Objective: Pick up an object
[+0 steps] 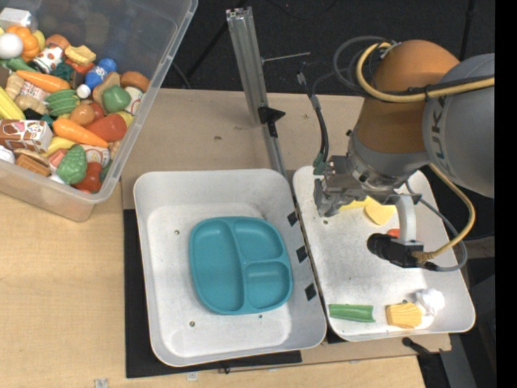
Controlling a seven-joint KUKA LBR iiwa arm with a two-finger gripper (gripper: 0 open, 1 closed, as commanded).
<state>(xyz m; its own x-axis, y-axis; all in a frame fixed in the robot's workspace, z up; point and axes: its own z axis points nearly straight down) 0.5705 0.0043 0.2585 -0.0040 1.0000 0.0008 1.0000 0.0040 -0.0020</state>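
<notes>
My gripper (329, 199) hangs low over the far left corner of the right white bin (347, 273), under the grey arm with its orange band. Just to its right a yellow wedge-shaped piece (378, 211) lies on the bin floor, partly covered by the wrist. A green pod-like toy (351, 312) lies near the bin's front edge. Beside the pod are a yellow corn-like piece (404, 316) and a small white thing (429, 301). A small red bit (393, 233) peeks out near a black part (396, 250) mounted on the arm.
The left white bin (161, 297) holds a teal divided plate (240, 263). A clear plastic tub (153, 71) full of several toy foods stands at the back left. A metal post (250, 71) rises behind the two bins.
</notes>
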